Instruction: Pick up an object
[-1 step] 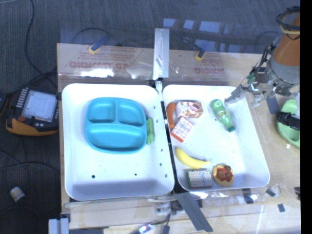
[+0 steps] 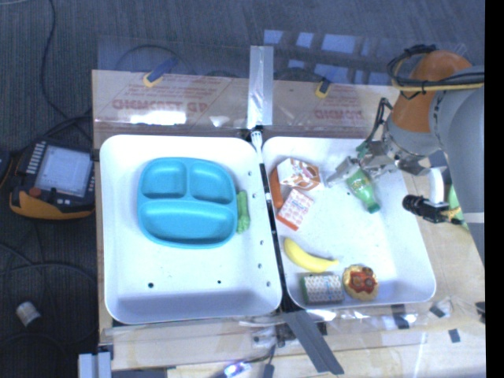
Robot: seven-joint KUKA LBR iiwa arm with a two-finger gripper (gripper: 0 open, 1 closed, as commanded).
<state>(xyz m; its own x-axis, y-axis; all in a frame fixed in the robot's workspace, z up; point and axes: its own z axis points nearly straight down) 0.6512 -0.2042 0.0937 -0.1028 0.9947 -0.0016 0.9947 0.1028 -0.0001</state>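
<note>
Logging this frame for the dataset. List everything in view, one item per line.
Bins: two, white, side by side on bench.
Divided plate: one, blue, left bin.
Green item: one, beside the plate's right edge.
Banana: one, yellow, right bin, front.
Can: one, grey, front edge.
Red fruit: one, right of can.
Packets: two, red-white, right bin's left side.
Green object: one, under the gripper.
Handheld device: one, orange-black, floor left.
Gripper: one, over right bin's back.

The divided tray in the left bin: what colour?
Solid light blue tray, clearest in the camera view.
</note>
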